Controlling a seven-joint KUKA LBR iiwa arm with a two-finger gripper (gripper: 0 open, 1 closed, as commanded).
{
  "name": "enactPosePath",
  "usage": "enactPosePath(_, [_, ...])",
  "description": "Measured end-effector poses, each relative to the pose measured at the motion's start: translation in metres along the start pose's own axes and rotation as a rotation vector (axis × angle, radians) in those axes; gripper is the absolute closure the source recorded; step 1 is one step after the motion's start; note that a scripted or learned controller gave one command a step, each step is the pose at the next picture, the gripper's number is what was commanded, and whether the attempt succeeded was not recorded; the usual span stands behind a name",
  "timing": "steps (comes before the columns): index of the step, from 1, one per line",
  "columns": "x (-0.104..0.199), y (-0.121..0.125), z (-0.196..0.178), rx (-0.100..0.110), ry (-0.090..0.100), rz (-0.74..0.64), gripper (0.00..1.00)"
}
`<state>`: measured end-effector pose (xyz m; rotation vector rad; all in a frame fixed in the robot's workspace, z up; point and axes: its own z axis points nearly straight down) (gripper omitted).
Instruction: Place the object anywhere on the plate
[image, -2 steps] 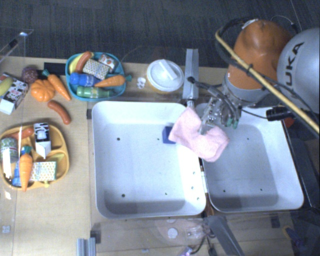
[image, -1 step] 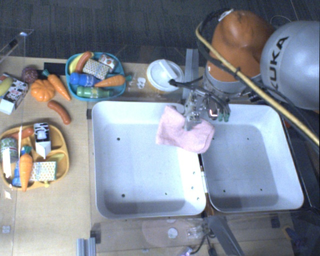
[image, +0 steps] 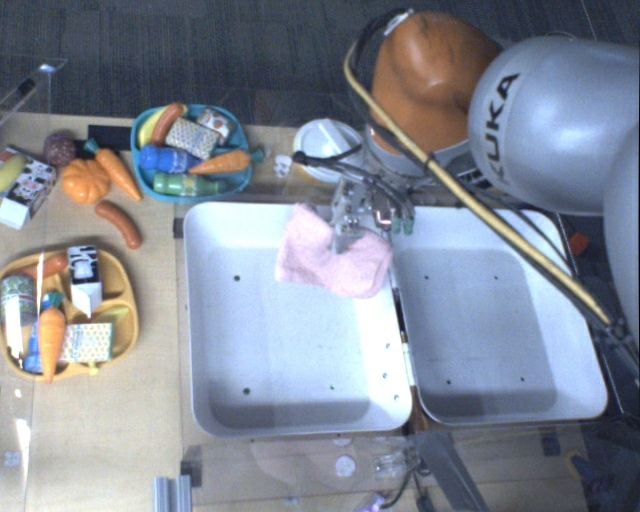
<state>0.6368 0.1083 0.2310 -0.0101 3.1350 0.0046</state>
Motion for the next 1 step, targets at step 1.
enactPosePath(1, [-0.0002, -0.0001, -0.0005, 0.0, -0.001, 0.0, 0.0])
